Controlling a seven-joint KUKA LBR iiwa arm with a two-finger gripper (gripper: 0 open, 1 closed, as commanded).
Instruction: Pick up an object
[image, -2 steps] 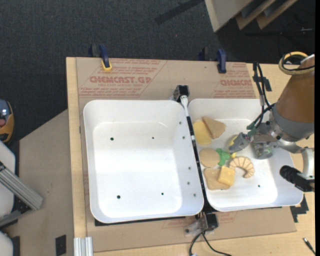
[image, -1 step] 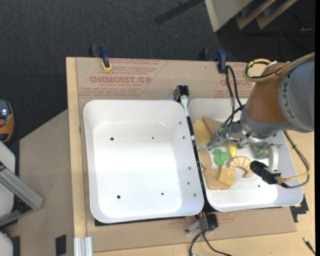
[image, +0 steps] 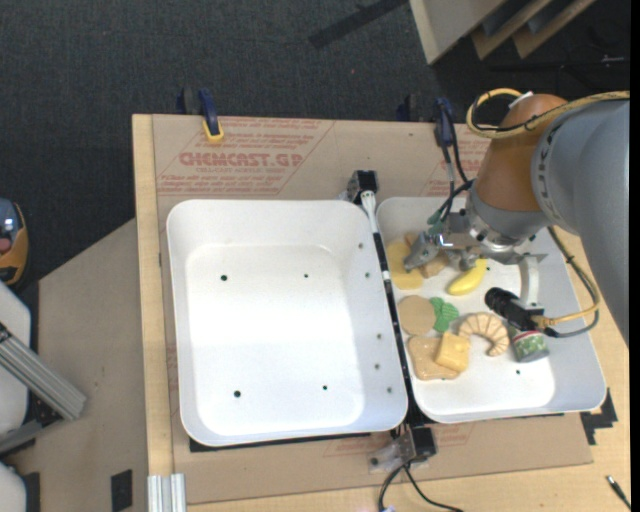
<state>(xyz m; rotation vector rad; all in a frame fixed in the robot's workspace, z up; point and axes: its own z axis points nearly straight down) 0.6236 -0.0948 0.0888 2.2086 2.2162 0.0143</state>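
Right white bin (image: 570, 385), curved yellow banana (image: 467, 279) beside lowered tool (image: 447, 243), its grip state unclear

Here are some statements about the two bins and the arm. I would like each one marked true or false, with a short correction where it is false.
1. The toy food lies in the right bin. True.
2. The banana lies in the left bin. False: it lies in the right bin, below the gripper.
3. The arm is over the right bin. True.
4. The croissant sits on the cardboard. False: it is inside the right bin.
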